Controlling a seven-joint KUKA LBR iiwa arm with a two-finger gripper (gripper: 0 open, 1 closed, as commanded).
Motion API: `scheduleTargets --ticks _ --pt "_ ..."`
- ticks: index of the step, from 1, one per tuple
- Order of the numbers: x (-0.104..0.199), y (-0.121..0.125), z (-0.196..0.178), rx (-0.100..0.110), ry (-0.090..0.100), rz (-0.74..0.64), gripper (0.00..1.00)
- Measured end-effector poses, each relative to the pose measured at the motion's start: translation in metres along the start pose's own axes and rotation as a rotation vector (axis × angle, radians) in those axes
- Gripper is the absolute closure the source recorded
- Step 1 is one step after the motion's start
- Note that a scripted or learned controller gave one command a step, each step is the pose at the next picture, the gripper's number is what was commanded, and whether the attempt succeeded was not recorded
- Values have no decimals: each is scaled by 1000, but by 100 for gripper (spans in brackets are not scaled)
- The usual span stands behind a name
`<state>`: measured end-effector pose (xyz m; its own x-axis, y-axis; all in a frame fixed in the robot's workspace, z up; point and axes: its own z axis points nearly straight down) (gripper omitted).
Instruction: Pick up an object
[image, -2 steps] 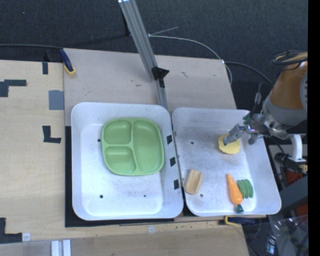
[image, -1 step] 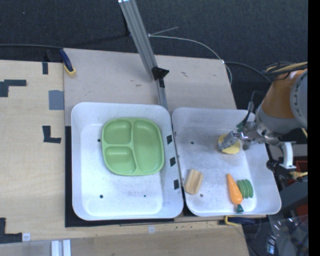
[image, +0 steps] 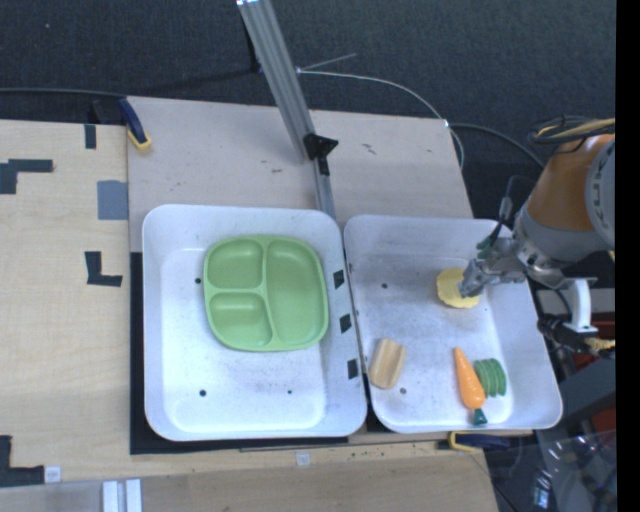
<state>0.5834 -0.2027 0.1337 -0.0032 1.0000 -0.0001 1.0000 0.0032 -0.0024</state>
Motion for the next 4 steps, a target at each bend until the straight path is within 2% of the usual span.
scheduleTargets --ticks 1,2,3,4 --pt "-1 -7 -47 -5 -1 3 100" --pt "-1 -7 -74 -5 -1 2 100" --pt "55 -2 -67 -1 2 -3 100" --pt "108 -1 -82 -3 2 -4 100"
